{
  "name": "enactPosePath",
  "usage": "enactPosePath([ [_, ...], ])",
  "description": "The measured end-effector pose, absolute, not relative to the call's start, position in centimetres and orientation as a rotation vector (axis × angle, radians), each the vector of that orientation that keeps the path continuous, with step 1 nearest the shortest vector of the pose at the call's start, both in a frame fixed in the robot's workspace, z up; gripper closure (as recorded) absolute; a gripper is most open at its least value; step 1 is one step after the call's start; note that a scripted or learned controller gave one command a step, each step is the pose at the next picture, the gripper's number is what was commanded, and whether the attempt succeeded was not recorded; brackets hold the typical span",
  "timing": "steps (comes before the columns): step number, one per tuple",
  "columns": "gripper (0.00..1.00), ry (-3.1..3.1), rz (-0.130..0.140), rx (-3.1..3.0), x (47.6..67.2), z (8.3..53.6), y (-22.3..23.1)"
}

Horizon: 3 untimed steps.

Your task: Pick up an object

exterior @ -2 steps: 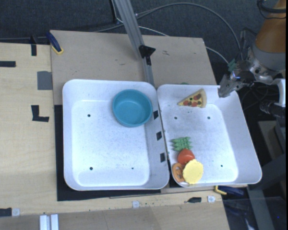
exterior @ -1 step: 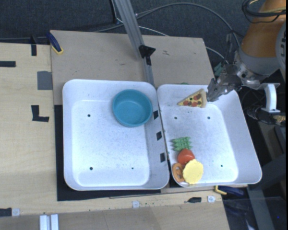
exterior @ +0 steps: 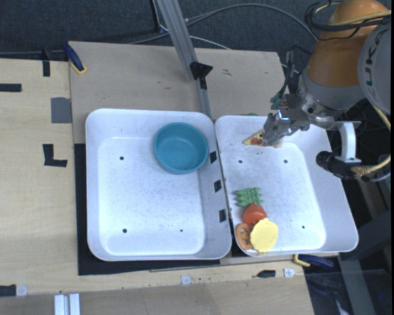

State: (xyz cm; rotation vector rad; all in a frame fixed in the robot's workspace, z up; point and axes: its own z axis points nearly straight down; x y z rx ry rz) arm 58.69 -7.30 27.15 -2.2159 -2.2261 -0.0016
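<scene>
Tabletop [exterior: 26, 195] of pale wood at far left, marked with short black tape strips [exterior: 50, 155]. Next, left bin [exterior: 98, 189], white and shallow, holding a round blue bowl [exterior: 180, 148] at its far right corner; broad bare floor across the near and left parts of this bin. Grey metal post [exterior: 177, 28] slanting down from the top edge to the seam between the bins.

Right bin [exterior: 328, 209], touching the left bin along that seam. Small flat yellow-and-red piece [exterior: 254, 139] in its far left corner, close under the far rim and near the seam wall; little free room on those two sides, open floor toward the near and right sides. Gripper [exterior: 273, 138] lowered just beside this piece, on its right, at or nearly at contact; contact itself unclear, and grip state impossible to tell from this angle.

Cluster at the near left of the right bin: green leafy toy [exterior: 248, 195], red round toy [exterior: 254, 213] just below it, yellow toy [exterior: 264, 235] touching the red one, orange piece [exterior: 241, 236] against the rim. Clear white floor in the bin's centre and right half. Arm [exterior: 345, 51], grey with orange band, entering from the upper right.
</scene>
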Motion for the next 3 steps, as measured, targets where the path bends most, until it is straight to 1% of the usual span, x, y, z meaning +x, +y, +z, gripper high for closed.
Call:
enactPosePath([
  [1, 1.0, -2.224, 0.0, -2.217, 56.4, 26.5, -3.4],
  [2, 1.0, -2.224, 0.002, -2.217, 54.7, 24.5, 0.8],
  [3, 1.0, -2.226, 0.0, -2.215, 53.2, 24.5, 6.4],
])
